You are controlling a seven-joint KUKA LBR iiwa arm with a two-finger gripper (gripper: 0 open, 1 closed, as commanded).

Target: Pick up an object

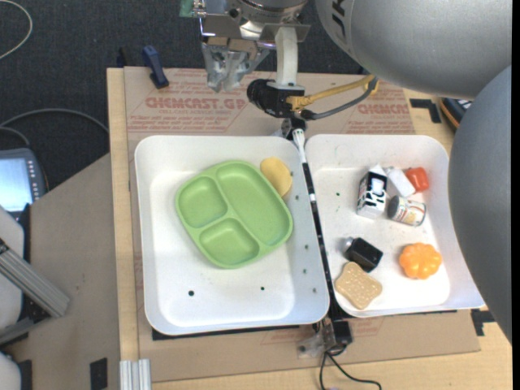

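- Silver metal makes up the gripper point(227, 70), which hangs up high past the far edge of the bins, over the brown board point(195, 104).
- I cannot tell if it is open or closed, because it looks blurry. I see nothing in it.
- Just below it sits the left bin point(162, 291). A green plate point(234, 213) with three parts lies in the middle of that bin.
- A yellow chip point(277, 175) peeks out from behind the far right corner of the plate, touching it.
- Next over is the right bin point(435, 157), which has more small things in it.
- A black and white milk carton point(372, 193) stands near the middle, and a little jar point(405, 210) lies just beside it.
- A red and white thing point(409, 179) lies near the carton's far side.
- A small black block point(363, 253) sits closer to the front, and a cracker point(358, 285) lies just in front of it.
- An orange pumpkin point(419, 260) sits to the right of the black block.
- I think the job is not done yet. Nothing is lifted, and all the things lie in the bins.
- What is left: go down to one thing, grab it, and lift it up.
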